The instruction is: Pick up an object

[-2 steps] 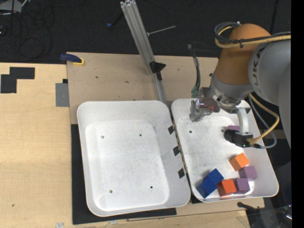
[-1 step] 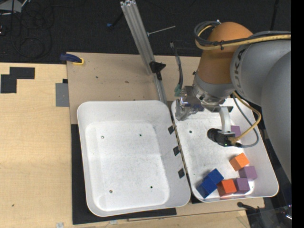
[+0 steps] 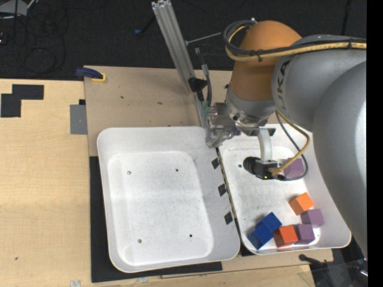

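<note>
Gripper (image 3: 213,137) hanging at far end of seam between bins, well apart from blocks

Starting at far left: passing black patches (image 3: 21,97) and a grey strip (image 3: 78,118) lying on pale wood. Noting a blue clamp (image 3: 88,73) with a yellow tip sitting at the bench's far left corner. Moving right, meeting the left bin (image 3: 106,145), white and shallow, lying on a dark mat (image 3: 94,220). Following a slanted aluminium rail (image 3: 175,43) running from the far side down toward the seam. Finding the gripper at the foot of that rail, over the far rims of both bins; looking at a grey knot of metal there and not being able to tell whether wide or narrow. Counting three small black clips (image 3: 221,190) sitting along the seam, nearer than the gripper. Crossing into the right bin (image 3: 335,239), with the grey arm (image 3: 323,100) and its orange band (image 3: 263,46) reaching over its far half. Spotting a purple piece (image 3: 296,168) lying mid-bin toward the right wall, partly hidden. Ending at the near right corner, finding the task's things clustering:
- a blue block (image 3: 264,230) leftmost
- an orange block (image 3: 287,235) just beside it
- a purple block (image 3: 306,233) touching that one
- a second purple block (image 3: 312,217) just farther
- a second orange block (image 3: 301,202) farthest of the group
</note>
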Motion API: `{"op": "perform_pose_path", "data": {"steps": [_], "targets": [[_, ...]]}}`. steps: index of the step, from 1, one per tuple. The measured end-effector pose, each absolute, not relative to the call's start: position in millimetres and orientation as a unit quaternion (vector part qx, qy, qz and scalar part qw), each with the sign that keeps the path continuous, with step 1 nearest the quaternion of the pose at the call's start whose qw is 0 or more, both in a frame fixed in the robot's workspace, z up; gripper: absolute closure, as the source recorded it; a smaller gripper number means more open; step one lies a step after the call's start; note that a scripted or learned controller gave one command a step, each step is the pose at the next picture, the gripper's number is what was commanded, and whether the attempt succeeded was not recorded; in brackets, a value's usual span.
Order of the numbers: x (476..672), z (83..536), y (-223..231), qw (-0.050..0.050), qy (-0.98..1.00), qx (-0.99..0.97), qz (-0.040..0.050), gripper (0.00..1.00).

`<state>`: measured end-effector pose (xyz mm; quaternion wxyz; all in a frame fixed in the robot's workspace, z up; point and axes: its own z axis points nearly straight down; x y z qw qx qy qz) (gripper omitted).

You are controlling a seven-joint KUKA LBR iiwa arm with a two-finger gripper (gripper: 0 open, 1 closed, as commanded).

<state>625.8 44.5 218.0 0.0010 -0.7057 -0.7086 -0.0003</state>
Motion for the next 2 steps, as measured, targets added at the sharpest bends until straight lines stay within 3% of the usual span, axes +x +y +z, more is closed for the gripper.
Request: {"op": "perform_pose_path", "data": {"steps": [1, 2], "targets": [[627.1, 236.4, 91.2, 0.001, -0.709, -0.705, -0.0004, 1.00], [626.5, 235.4, 89.8, 0.001, -0.709, -0.705, 0.0015, 0.00]]}}
